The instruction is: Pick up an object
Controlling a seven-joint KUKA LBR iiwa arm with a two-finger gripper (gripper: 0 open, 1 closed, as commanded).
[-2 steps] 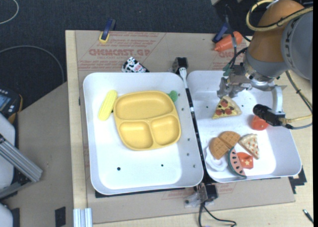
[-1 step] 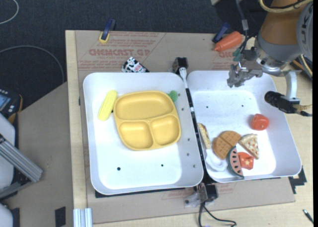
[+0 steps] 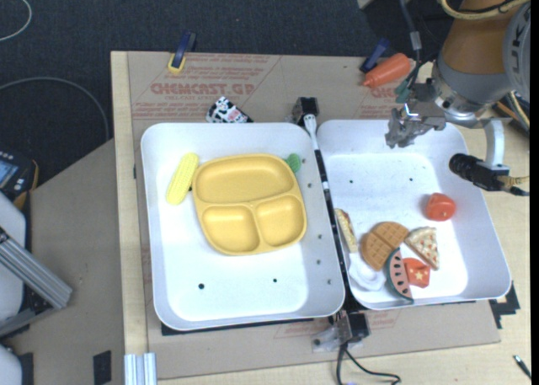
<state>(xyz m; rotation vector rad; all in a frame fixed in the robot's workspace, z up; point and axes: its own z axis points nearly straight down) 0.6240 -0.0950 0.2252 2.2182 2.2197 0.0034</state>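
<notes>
Pincer (image 3: 410, 132), grip state unclear, above right bin, red tomato (image 3: 440, 205) well below-right.

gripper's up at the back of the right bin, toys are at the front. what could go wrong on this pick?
1. The gripper hangs over bare floor at the back of the right bin; closing there would likely grab nothing.
2. The waffle, pizza slice and watermelon slice lie bunched together, so a grasp could catch two or push them apart.
3. The tomato is round and may roll off.
</notes>
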